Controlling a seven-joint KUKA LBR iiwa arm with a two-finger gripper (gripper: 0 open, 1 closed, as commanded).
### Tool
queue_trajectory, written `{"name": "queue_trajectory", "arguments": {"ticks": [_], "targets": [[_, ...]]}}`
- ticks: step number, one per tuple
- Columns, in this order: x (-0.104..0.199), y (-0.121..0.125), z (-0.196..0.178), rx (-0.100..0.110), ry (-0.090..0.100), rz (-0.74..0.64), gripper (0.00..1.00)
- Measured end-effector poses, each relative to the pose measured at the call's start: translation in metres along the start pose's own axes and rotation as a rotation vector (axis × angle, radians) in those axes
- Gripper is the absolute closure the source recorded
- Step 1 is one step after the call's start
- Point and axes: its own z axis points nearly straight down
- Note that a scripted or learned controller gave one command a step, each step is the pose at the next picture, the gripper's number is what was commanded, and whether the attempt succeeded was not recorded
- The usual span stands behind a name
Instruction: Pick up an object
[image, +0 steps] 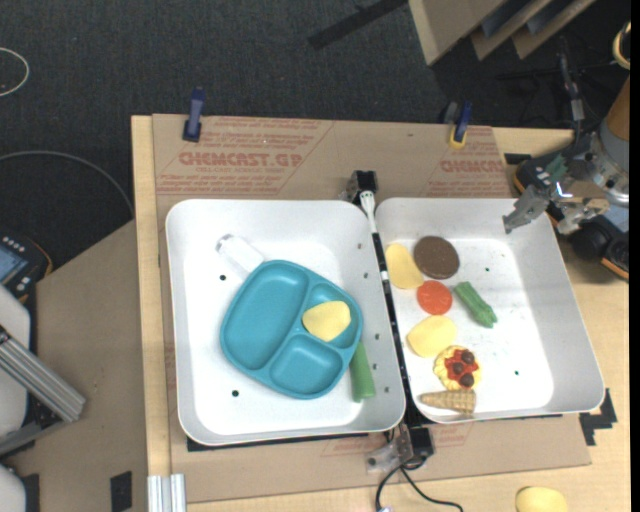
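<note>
Brown disc (437, 257) lies in right bin (540, 330), left of tool (527, 211).

Grey metal gripper (528, 208) with thin dark fingers, pale silvery wrist block behind, black cabling alongside, orange band low beside the wrist.

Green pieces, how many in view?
2. One green piece in the left bin, beside the blue tray; another in the right bin, right of the red disc.
</note>
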Motion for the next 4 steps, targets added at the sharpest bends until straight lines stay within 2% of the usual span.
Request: {"name": "queue_trajectory", "arguments": {"ticks": [1, 2, 3, 4], "targets": [[0.027, 0.000, -0.138, -0.017, -0.004, -0.004, 0.00], [0.055, 0.018, -0.310, -0.020, -0.005, -0.004, 0.00], [0.170, 0.003, -0.247, 0.007, 0.005, -0.013, 0.00], [0.162, 0.003, -0.261, -0.004, -0.001, -0.002, 1.00]]}}
